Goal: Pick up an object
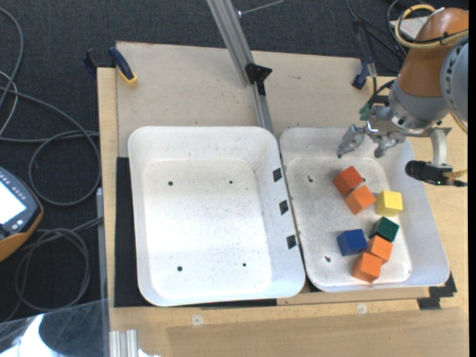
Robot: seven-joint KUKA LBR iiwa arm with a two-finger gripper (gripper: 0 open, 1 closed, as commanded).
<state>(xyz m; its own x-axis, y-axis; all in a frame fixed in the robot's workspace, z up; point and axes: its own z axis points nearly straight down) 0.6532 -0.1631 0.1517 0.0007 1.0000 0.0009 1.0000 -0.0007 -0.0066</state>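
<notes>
- The left bin [149, 199] sits beside the right one, their inner rims touching along the middle
- The right bin [416, 274] carries all the blocks, grouped toward its right half
- A blue block [352, 242] lies nearest the bin's centre, with an orange block [366, 267] just beside it near the lower rim
- Two more orange blocks [354, 189] sit touching each other higher up; a yellow block [390, 202] and a green block [385, 228] lie to their right
- The gripper [367, 144] hangs over the bin's upper edge, fingers spread apart with nothing between them, above the upper orange pair and apart from it
- Likely trouble: the blocks are packed close, so a finger coming down could land on a neighbour and push the target aside instead of straddling it
- A block near the rim could also wedge a finger against the bin wall
</notes>
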